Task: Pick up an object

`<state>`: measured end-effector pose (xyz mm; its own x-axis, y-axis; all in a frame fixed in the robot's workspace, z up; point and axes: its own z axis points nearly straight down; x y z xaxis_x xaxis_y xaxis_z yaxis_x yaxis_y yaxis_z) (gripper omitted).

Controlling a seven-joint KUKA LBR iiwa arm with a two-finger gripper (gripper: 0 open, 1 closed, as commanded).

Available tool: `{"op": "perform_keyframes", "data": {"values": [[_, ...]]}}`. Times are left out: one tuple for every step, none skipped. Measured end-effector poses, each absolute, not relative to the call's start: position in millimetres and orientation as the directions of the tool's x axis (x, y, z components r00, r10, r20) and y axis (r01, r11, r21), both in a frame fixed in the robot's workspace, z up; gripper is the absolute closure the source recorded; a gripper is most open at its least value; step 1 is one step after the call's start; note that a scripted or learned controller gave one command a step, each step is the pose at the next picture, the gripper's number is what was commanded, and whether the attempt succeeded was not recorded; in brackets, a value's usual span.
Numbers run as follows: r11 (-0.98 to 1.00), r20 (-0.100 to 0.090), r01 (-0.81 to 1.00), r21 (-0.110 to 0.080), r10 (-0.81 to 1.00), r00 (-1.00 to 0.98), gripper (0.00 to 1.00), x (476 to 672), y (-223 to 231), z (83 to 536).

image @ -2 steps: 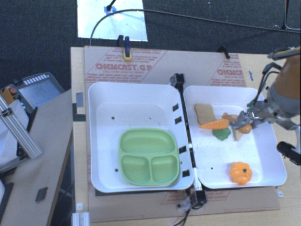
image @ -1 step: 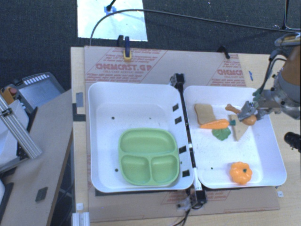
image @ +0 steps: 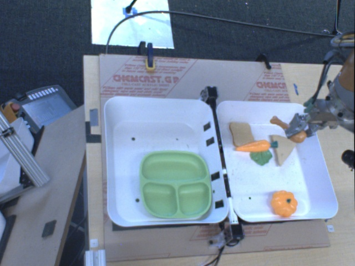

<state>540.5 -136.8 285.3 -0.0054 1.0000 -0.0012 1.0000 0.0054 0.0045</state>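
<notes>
Tabletop (image: 183, 71) on dark carpet (image: 44, 32), two white bins (image: 161, 112); arm (image: 341, 93) enters right, gripper (image: 297, 127) low over right bin, fingers' state indiscernible.

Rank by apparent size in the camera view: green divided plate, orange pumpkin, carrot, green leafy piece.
1. green divided plate, by far the largest.
2. carrot and orange pumpkin: the carrot is longer, the pumpkin rounder; too close to rank.
3. green leafy piece, smallest.
</notes>
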Motion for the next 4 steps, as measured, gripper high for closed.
{"op": "perform_keyframes", "data": {"values": [[0.008, 0.001, 1.0, 0.001, 1.0, -0.008, 1.0, 532.7, -85, 270], [0.009, 0.002, 1.0, 0.001, 1.0, -0.009, 1.0, 534.4, -31, 252], [0.008, 0.001, 1.0, 0.001, 1.0, -0.008, 1.0, 532.3, 23, 237], [0.01, 0.002, 1.0, 0.0, 1.0, -0.01, 1.0, 525.3, 83, 230]]}}
